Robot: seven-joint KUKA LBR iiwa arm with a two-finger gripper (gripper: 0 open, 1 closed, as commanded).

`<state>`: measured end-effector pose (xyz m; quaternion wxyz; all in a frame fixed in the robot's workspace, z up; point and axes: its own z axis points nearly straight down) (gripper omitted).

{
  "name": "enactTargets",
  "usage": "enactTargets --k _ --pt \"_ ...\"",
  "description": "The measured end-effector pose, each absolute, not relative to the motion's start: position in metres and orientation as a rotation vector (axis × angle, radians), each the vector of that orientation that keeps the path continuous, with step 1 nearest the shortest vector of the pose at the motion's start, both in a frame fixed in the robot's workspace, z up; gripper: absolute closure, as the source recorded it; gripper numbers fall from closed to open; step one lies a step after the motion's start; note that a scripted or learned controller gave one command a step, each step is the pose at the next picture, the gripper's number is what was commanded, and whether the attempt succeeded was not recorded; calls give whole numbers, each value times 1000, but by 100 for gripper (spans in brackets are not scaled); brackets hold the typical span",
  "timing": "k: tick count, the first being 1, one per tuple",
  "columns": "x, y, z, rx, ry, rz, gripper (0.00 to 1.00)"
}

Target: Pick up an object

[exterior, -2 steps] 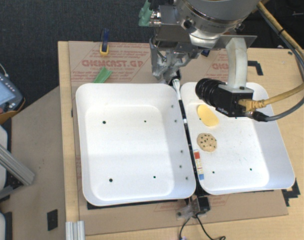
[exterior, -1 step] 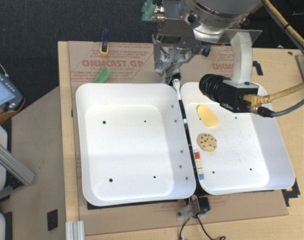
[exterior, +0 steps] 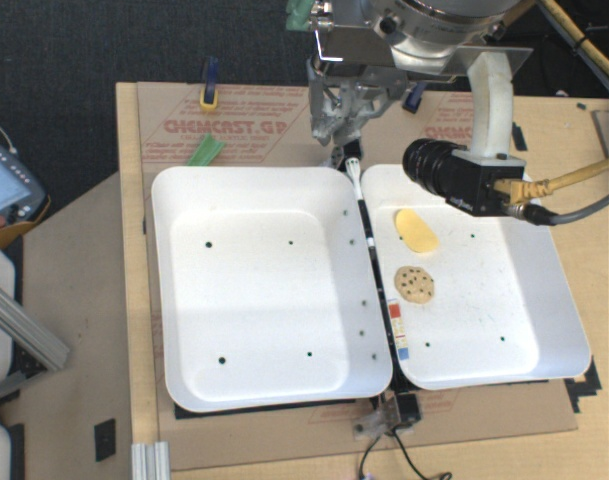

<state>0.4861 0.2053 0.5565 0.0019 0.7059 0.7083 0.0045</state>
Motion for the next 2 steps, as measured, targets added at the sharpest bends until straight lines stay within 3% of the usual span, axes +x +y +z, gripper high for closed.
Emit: enactTargets --k 2 --pt "487 207 577 2211 2224 23 100"
